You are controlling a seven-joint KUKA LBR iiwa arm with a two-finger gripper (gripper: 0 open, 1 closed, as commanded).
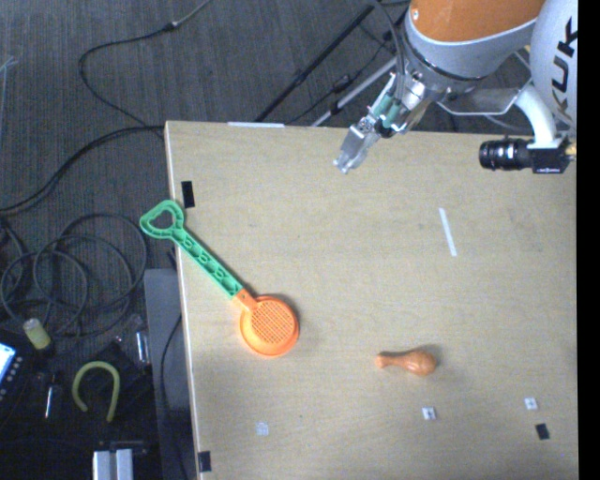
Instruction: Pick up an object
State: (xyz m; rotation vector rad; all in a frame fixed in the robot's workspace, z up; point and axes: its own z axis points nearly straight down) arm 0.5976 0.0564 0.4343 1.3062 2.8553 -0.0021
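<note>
An orange round strainer with a long green handle lies at the left of the tan board, its handle end poking past the left edge. A small orange drumstick-shaped toy lies lower down, right of the middle. My gripper hangs over the board's far edge, pointing down and to the left. It is well apart from both objects and nothing shows at its tip. The grey arm with its orange band comes in from the upper right.
A thin white strip lies on the board at the right. A black cylindrical part sticks out at the right edge. Cables and a green U-shaped piece lie on the floor to the left.
</note>
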